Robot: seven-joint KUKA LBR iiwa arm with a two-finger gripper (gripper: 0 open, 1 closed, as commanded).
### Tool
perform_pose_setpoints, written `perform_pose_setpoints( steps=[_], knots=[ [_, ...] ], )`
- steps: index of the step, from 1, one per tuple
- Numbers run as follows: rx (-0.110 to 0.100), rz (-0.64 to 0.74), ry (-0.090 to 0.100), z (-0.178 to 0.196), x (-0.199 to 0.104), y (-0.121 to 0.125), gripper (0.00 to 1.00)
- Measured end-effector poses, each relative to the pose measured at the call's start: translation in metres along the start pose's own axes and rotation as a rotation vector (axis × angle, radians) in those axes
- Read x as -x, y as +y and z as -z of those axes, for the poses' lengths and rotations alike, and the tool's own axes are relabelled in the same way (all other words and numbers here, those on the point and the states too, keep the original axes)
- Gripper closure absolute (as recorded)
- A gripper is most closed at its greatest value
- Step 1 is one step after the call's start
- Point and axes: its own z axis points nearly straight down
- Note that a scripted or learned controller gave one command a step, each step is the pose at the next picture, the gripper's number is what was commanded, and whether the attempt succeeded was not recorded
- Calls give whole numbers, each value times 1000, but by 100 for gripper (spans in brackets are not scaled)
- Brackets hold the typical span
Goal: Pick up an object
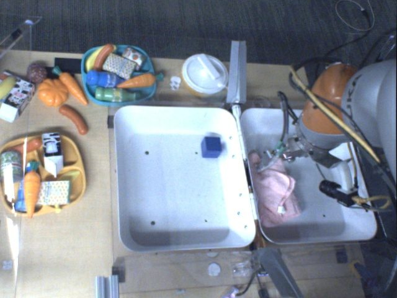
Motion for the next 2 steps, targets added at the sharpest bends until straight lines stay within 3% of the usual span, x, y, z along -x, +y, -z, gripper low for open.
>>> perform_pose_setpoints(
  steps=[1,2],
  knots=[
    [2,2,2,9,-1,2,100],
    [-4,-20,0,91,1,84,100]
  ],
)
